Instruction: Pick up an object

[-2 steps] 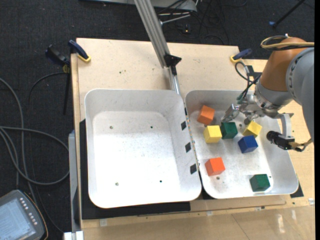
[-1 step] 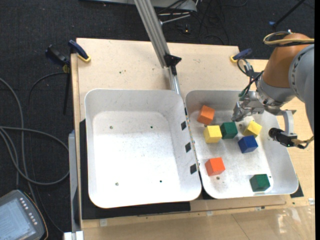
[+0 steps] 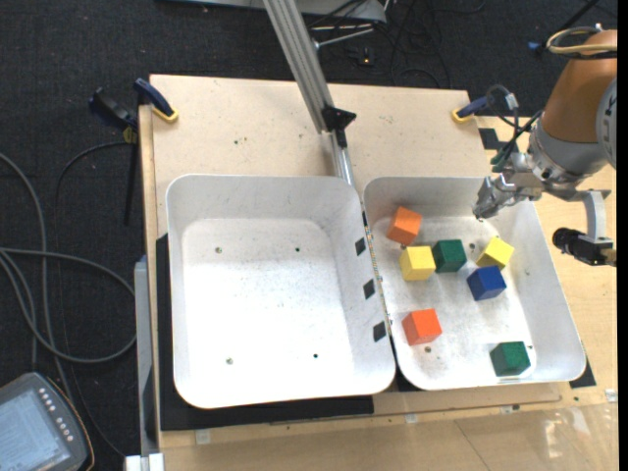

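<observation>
The right bin (image 3: pixel 549 292) holds several small cubes: an orange one (image 3: pixel 404 225) at the back left, a yellow one (image 3: pixel 417 262), a green one (image 3: pixel 450 255), a second yellow one (image 3: pixel 497 253), a blue one (image 3: pixel 486 283), another orange one (image 3: pixel 423 326) and a green one (image 3: pixel 510 358) at the front right. My gripper (image 3: pixel 487 207) hangs over the bin's back right part, above and behind the second yellow cube. Nothing shows between its fingertips. The grey arm with its orange band (image 3: pixel 581 101) reaches in from the right.
The left bin (image 3: pixel 186 263) sits beside the right one on the wooden bench (image 3: pixel 245 126). A metal pole (image 3: pixel 299 52) slants over the bench's back toward the gap between the bins. Clamps (image 3: pixel 157 103) grip the back corners.
</observation>
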{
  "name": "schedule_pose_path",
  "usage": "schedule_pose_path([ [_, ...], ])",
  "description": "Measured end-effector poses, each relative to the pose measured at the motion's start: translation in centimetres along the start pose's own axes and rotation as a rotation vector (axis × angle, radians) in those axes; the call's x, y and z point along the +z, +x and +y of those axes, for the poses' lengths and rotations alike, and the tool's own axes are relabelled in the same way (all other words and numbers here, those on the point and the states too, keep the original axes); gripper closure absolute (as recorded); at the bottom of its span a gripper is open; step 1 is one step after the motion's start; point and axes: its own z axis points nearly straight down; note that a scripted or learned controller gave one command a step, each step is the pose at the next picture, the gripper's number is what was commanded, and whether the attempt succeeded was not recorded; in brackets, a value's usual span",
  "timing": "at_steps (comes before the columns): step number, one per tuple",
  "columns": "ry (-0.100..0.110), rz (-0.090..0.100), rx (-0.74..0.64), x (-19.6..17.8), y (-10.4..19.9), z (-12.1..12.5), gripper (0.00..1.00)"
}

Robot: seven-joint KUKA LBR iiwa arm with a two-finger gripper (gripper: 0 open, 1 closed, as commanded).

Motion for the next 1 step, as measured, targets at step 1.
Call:
schedule_pose_path([
  [1, 0.000, 0.000, -0.004, -5.60, -0.69, 1.00, 1.00],
])
